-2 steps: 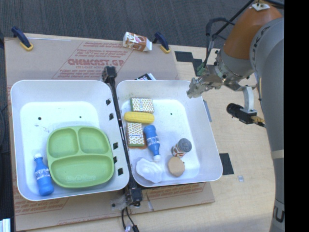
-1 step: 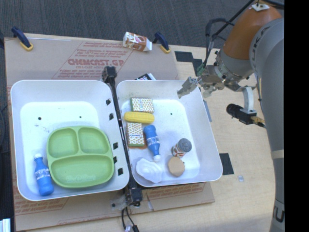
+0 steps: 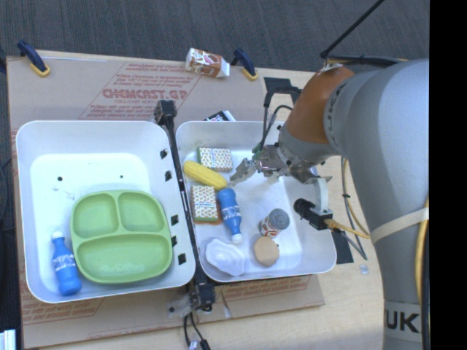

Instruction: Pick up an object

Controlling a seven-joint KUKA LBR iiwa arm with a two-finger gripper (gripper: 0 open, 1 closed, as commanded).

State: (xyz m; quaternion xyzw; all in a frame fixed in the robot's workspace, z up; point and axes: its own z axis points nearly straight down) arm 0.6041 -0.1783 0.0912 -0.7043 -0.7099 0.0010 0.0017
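Arm [image 3: 365, 122]: grey with orange band, reaching in from the right over the right bin.
Right bin [image 3: 321, 257]: white, shallow, crowded along its left half.
Left bin [image 3: 36, 144]: white, bearing a green divided plate [image 3: 120, 235] and a blue bottle [image 3: 64, 265] at its near left corner.
Gripper [image 3: 246, 168]: low over the right bin's upper middle, fingers [image 3: 241, 170] spread apart, nothing between them.
Likely target: corn cob [image 3: 204, 174], just left of the fingertips, lying slantwise between two patterned boxes.
Handling, as a judgement: light, stiff, rounded and probably smooth; apt to roll, so best pinched across the middle.
Second blue bottle [image 3: 230, 214]: lying beside the lower box [image 3: 206, 203], near the corn.
Upper box [image 3: 215, 158]: flat against the bin floor.
White cloth [image 3: 225, 258]: soft, crumpled, at the near edge.
Can [image 3: 275, 222] and tan round piece [image 3: 266, 251]: close together, right of the cloth.
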